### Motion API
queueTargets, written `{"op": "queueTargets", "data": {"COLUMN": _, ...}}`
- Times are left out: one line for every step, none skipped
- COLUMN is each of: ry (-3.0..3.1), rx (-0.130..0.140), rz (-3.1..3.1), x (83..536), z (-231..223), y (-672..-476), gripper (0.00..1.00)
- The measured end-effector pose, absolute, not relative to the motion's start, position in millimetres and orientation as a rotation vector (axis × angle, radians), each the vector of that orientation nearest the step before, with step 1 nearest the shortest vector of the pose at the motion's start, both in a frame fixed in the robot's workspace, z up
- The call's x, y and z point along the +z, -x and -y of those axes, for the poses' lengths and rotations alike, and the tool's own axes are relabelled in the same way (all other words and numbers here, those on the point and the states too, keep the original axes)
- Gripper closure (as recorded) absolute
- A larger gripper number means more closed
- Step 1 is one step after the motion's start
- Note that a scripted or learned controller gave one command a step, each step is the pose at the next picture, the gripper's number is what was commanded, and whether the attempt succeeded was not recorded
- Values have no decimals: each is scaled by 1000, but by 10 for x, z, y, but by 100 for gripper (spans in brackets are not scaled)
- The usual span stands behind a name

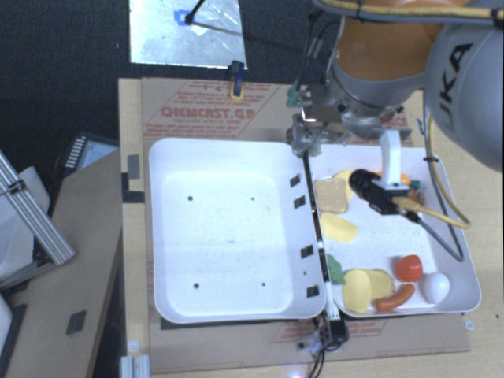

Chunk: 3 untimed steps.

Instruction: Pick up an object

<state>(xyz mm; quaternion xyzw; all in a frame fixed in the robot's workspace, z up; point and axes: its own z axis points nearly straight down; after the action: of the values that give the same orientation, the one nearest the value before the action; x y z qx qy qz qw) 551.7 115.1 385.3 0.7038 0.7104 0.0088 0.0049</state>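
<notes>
Tan, yellow and red play food lies in the fuller bin (378, 244). In the camera view the pincer (305, 138) hangs over that bin's far rim, close to the divider between the two bins. Whether it is spread or pressed together I cannot tell from where I stand. Nearest to it, just on the viewer's side of it, the toast slice (331, 196) lies flat on the bin floor. I'd reckon it light, stiff and thin, hard to get under, so best pinched across two opposite edges. Well beyond it from the pincer sit a tomato (408, 268) and an egg (435, 287), both round, smooth and likely to squirt away.
</notes>
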Motion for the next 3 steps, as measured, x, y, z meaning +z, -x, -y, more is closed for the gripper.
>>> {"op": "queueTargets", "data": {"ry": -2216, "rx": 0, "rz": -2230, "x": 3647, "z": -1227, "y": -4844, "gripper": 100}}
{"op": "queueTargets", "data": {"ry": -2207, "rx": 28, "rz": -2219, "x": 5158, "z": -1231, "y": -5289, "gripper": 100}}
{"op": "queueTargets", "data": {"ry": -2218, "rx": 8, "rz": -2213, "x": 5358, "z": -880, "y": -6384, "gripper": 100}}
